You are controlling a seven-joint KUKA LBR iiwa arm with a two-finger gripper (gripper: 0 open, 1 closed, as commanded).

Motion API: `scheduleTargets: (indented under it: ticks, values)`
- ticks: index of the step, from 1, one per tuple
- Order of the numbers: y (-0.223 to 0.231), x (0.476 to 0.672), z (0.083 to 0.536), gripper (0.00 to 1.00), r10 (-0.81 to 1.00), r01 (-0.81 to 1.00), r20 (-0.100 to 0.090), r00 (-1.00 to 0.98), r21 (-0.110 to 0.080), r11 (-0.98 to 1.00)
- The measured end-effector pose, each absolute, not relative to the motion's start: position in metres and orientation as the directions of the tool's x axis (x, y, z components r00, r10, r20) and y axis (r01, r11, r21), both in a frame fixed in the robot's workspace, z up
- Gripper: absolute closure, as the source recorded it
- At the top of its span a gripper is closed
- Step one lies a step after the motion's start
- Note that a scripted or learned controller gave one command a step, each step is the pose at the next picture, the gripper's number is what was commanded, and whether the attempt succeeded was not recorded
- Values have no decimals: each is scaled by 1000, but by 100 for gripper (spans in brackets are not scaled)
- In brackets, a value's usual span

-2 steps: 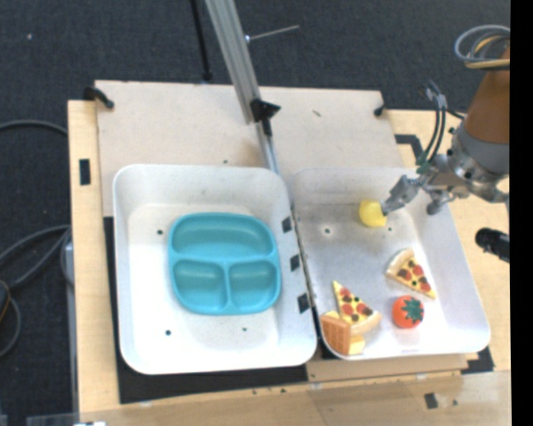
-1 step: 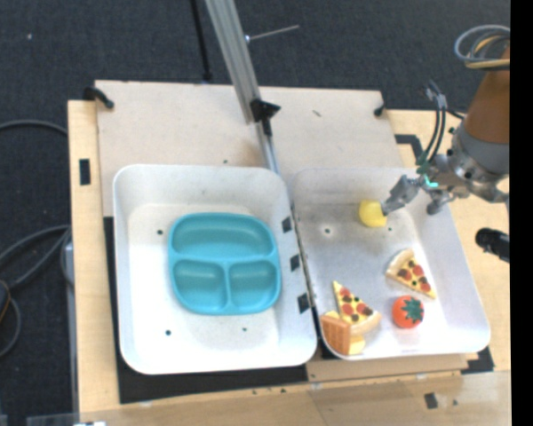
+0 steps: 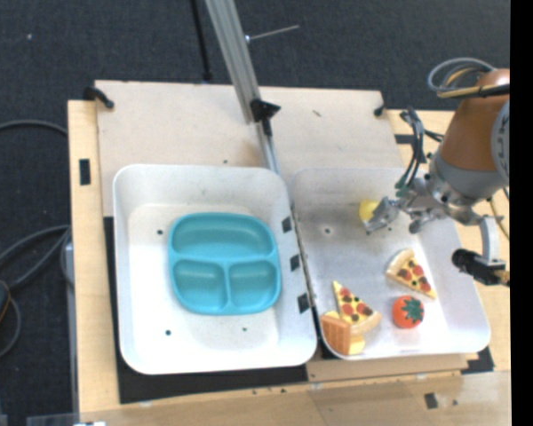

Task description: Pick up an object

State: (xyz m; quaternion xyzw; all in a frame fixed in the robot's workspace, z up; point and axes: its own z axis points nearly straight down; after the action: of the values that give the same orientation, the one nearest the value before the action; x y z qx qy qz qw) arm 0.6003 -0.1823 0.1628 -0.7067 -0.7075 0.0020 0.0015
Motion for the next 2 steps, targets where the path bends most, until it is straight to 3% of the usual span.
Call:
scheduleTargets:
  ticks: [1,2]
  values:
    - [-189,593,104,0,1000,1000,-1,0,-5,0]
    - [-190,593,101,0,1000,1000,-2,1,0,-1]
